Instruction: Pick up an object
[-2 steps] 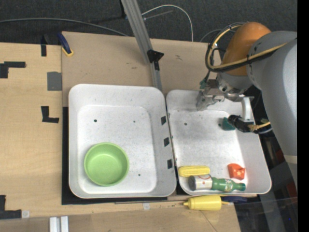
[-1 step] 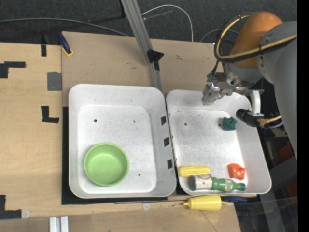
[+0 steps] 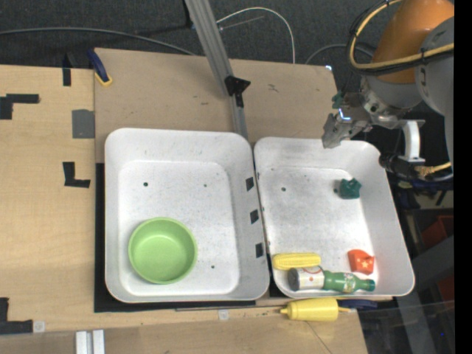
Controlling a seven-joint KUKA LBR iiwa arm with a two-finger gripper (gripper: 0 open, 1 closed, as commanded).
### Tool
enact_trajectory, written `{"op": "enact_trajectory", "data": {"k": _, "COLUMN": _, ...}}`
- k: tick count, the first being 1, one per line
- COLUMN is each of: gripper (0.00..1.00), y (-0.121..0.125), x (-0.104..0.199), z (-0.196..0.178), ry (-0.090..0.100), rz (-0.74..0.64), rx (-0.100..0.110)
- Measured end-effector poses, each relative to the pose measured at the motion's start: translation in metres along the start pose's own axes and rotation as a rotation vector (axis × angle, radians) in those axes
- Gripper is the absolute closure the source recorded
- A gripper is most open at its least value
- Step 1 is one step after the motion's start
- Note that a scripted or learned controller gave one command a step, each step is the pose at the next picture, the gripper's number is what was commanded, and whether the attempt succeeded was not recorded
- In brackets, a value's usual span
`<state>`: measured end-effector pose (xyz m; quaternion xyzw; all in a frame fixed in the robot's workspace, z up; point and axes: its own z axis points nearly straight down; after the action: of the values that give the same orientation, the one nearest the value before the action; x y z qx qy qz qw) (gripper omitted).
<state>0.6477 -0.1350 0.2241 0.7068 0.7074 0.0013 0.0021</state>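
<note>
Bench [image 3: 177,87] viewed from above at a slant, w/ two shallow white bins side by side. Left bin [image 3: 177,142]: held a green bowl [image 3: 162,250], upright, in near-left corner. Right bin [image 3: 310,161]: held several small objects. Dark green object [image 3: 348,189] lay toward far-right part of floor, well apart from the rest. Along near edge: yellow corn cob [image 3: 296,260] lying flat, just above a green bottle [image 3: 332,280] on its side w/ white label end to the left. Small orange-red object [image 3: 360,260] just beside bottle's right end. Yellow bottle-like item [image 3: 313,310] lay outside the bin, on bench just past near rim.

Gripper [image 3: 338,133] hung over far rim of right bin, near its far-right corner, above and apart from dark green object. Nothing seen between fingers; apart or together — cannot tell at this res. Orange band of arm [image 3: 413,24] seen at top right. Grey pole [image 3: 210,35] slanted down to the junction betw. bins.
</note>
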Motion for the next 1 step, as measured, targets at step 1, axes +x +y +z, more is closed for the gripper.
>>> {"op": "enact_trajectory", "data": {"k": 1, "gripper": 1.00, "y": 0.0042, "x": -0.0076, "z": -0.0598, "ry": -0.001, "rz": -0.001, "rx": -0.001}}
